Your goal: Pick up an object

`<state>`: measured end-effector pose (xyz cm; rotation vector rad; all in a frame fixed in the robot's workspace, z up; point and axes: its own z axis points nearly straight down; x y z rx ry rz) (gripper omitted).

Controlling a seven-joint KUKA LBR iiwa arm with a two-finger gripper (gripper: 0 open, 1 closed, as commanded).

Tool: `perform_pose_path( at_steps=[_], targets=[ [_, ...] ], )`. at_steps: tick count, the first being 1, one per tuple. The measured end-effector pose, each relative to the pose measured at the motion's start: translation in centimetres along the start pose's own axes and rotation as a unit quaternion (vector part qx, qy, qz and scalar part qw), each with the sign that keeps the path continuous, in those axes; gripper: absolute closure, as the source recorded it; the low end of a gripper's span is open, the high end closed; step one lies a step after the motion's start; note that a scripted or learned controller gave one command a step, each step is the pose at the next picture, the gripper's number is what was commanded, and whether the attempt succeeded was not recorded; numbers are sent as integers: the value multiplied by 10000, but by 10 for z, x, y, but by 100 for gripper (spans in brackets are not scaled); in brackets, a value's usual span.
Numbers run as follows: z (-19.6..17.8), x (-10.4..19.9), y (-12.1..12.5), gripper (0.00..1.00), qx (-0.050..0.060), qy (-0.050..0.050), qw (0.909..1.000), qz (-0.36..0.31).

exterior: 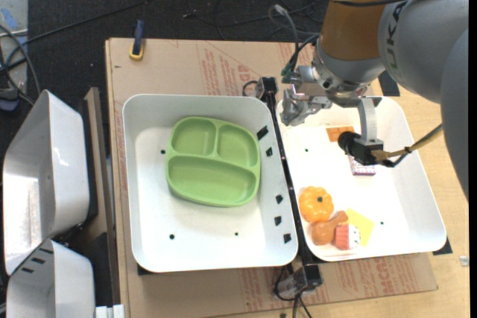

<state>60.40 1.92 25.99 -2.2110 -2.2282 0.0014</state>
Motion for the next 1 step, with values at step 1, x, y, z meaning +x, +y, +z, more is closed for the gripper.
perform_pose_path(
  at_steps=[1],
  targets=[
    [8,59,0,100,-5,-1,10000,-4]
  ],
)
